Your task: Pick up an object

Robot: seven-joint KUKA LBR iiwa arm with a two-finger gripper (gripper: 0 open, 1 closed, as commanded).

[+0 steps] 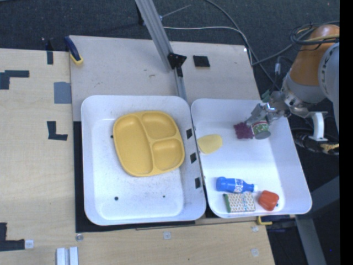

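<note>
In the right bin (287, 164), a small greenish can (261, 130) stands near the far right side with a dark purple object (241, 130) touching its left. My gripper (259, 116) hangs directly over the can, very close to or touching its top. A pale yellow rounded object (210, 143) lies near the bin's left wall. Along the front edge lie a blue bottle (234, 185), a patterned green packet (240, 202) and a red object (268, 200).
The left bin (96, 164) holds a yellow divided plate (149, 142). A slanted metal pole (157, 29) crosses the bench behind the bins. Cables trail at the back right by the arm. A blue and yellow clamp (73, 49) sits at the bench's far left corner.
</note>
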